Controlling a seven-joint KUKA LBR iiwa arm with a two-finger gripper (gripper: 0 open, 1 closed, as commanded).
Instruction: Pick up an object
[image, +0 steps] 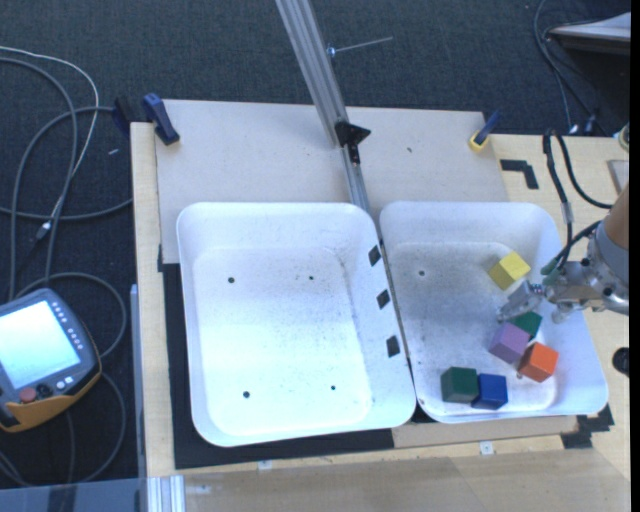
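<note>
At the frame's right, the two-finger gripper (524, 300) hung low in the right white bin (440, 240), whether open or closed I could not tell. A small green cube (529, 323) lay just below it, touching the purple cube (509, 342).

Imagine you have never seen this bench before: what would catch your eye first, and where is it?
The bright blocks in the right bin stand out: a yellow block near its far right side, then a purple block, an orange block, a dark green block and a blue block toward its near right corner. The claw reaches in from the right, between the yellow and purple blocks.
</note>
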